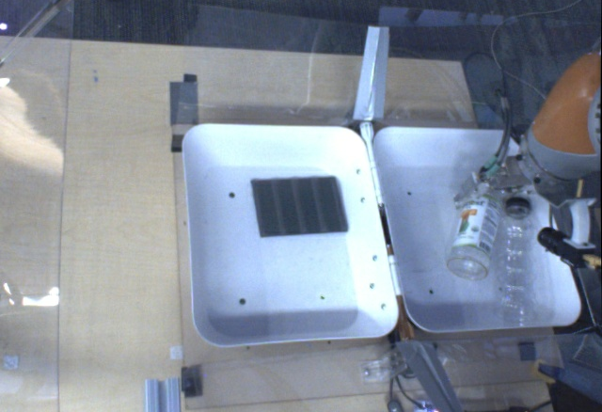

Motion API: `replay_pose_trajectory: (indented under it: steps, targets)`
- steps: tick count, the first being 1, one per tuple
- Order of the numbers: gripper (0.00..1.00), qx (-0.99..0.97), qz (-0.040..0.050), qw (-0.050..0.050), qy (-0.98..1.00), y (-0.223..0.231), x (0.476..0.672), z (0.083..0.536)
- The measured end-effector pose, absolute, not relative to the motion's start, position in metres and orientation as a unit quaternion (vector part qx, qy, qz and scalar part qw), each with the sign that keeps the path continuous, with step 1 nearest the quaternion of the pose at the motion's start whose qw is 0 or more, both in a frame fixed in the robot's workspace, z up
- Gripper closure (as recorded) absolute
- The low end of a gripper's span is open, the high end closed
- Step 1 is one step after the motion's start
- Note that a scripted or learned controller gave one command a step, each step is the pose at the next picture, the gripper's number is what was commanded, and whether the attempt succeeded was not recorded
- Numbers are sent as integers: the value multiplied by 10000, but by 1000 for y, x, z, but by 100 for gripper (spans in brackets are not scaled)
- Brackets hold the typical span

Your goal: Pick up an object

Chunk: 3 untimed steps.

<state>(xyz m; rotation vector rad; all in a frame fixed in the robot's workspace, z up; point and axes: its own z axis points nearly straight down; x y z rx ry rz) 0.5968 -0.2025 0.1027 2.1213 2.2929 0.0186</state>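
Note:
A clear plastic bottle with a green and orange label lies in the right bin, its neck pointing to the far side. Beside it on the right lies a second, fully transparent bottle with a dark cap at its far end. My gripper hangs over the right bin's far right part, just above the necks of both bottles, below the orange band of the arm. Nothing shows as held in it. A dark ribbed rectangular mat lies flat in the middle of the left bin.
The two bins meet at a narrow divider. A metal bar stands up behind that seam. Light wooden bench stretches to the left of the bins.

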Motion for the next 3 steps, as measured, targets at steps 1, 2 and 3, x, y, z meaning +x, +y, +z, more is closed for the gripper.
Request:
replay_pose_trajectory:
  steps: [1,2,3]
  targets:
    - [0,5927,50,166,8052,-191,599,100]
    - [0,6232,32,67,7820,-205,646,92]
    - [100,6210,52,86,7838,-202,649,104]
